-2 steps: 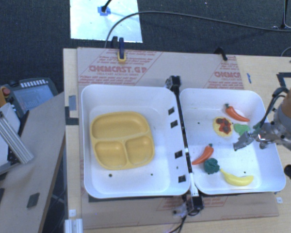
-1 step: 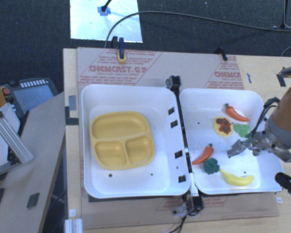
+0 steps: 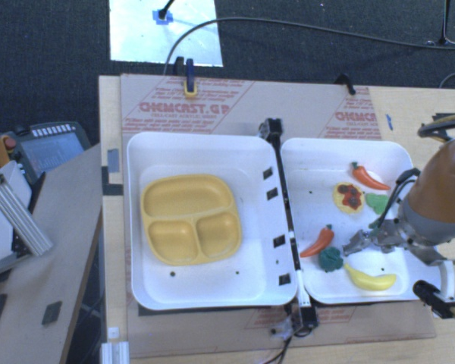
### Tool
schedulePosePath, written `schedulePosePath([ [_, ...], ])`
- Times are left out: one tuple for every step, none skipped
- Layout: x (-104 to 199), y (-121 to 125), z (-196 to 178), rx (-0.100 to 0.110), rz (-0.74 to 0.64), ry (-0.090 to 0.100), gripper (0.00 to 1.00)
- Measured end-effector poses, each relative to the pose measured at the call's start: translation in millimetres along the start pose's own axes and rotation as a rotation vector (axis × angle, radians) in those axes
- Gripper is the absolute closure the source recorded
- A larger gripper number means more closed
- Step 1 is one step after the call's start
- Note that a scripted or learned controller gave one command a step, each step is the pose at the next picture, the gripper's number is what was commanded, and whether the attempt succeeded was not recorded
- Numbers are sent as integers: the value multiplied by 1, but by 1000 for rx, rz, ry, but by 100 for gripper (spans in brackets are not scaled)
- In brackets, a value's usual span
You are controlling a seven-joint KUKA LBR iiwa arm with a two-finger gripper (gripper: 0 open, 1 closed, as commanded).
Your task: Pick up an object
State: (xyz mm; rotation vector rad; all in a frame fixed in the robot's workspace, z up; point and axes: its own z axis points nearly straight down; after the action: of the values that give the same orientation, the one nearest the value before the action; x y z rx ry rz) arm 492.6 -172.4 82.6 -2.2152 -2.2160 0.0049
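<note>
Nearest me, at the bench's front edge: a banana, lying flat in the right bin, close to that bin's front wall.

Just behind and left of it, a dark green broccoli piece, touching or almost touching an orange-red carrot that lies aslant toward the bin's left wall.

Mid-bin, toward the right: a small pizza round, yellow with dark red topping; beside it on the right, a green leafy piece, partly hidden by the arm's cabling. Behind those, a second orange pepper or carrot with a green stalk, near the back wall.

My hand sits low in the right bin, between the green piece and the banana, reaching in from the bench's right edge. I see nothing between its fingers; whether they stand apart or together I cannot tell.

Left bin: one yellow tray with three compartments, lying flat in the middle.
</note>
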Motion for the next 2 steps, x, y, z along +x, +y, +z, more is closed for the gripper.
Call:
schedulePosePath([
  [-1,1,-9,0,-1,0,100],
  [2,9,-67,-10,-5,-4,100],
])
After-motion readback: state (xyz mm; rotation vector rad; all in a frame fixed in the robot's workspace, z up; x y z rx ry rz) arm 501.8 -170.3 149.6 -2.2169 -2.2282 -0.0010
